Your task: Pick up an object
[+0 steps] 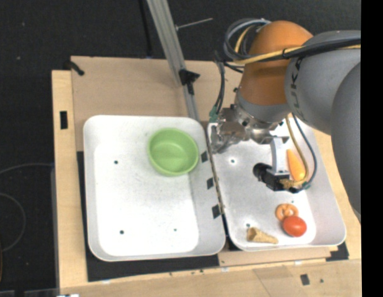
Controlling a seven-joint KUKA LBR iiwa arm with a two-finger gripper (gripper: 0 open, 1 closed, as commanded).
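Note:
My gripper (218,140) hangs over the far left corner of the right bin (240,184), beneath the orange wrist band. A green bowl (172,152) stands in the far part of the left bin (117,228), just left of the gripper. In the right bin's near corner lie a red tomato (294,226), a small orange piece (284,211) touching it, and a tan cone (261,235). An orange-yellow elongated piece (294,163) lies by the right bin's right side, partly behind cables. I see nothing held in the gripper.
A metal pole (169,42) slants up from the bench behind the bins. The ridge between the two bins (216,190) runs just below the gripper. The grey arm covers the far right corner of the right bin.

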